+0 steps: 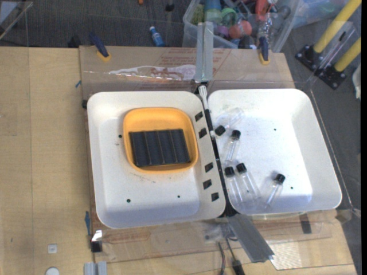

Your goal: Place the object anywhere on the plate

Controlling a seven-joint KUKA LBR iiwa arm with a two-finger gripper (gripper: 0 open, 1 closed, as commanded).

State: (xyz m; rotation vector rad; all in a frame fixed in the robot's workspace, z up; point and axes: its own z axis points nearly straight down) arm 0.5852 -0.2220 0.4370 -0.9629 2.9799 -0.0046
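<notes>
Near vials (pixel 274 186): three, clear, black-capped, lying in right bin (pixel 298 113).
Black ribbed block (pixel 159 148): flat on orange plate (pixel 132 125), inside left bin (pixel 109 193).
Farther vials (pixel 231 144): two, near the divider.
Claw: grip cannot be told.

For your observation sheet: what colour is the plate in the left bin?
Orange-yellow; the plate carries a dark ribbed block, seen in the camera view.

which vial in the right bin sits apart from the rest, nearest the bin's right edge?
The clear vial with the black cap, lying tilted toward the right bin's lower right. The other vials cluster along the bin's left side by the divider.
</notes>
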